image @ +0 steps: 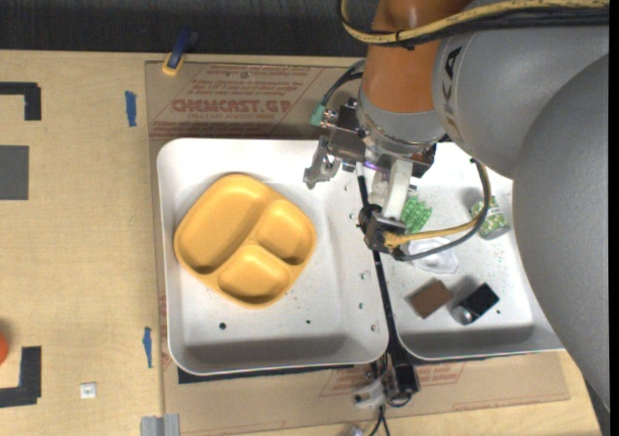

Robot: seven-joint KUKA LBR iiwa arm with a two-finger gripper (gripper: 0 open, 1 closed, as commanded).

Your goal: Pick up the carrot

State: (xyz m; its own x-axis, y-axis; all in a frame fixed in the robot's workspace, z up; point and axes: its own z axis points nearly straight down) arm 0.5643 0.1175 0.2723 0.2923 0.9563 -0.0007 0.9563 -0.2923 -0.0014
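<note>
My gripper [360, 171] hangs under the orange wrist band, over the far end of the ridge between the two white bins. It is above the bin floor, just right of the yellow sectioned plate [246, 239] that lies in the left bin [184, 328]. The arm covers much of the right bin [484, 337]. Nothing orange and carrot-shaped can be made out near the gripper.
The right bin holds a green studded piece [418, 213], a green-and-white thing [492, 219], a clear plastic piece [432, 252], a brown block [430, 299] and a black block [476, 304]. A small red-orange thing [3, 348] sits at the view's left edge, on the bench.
</note>
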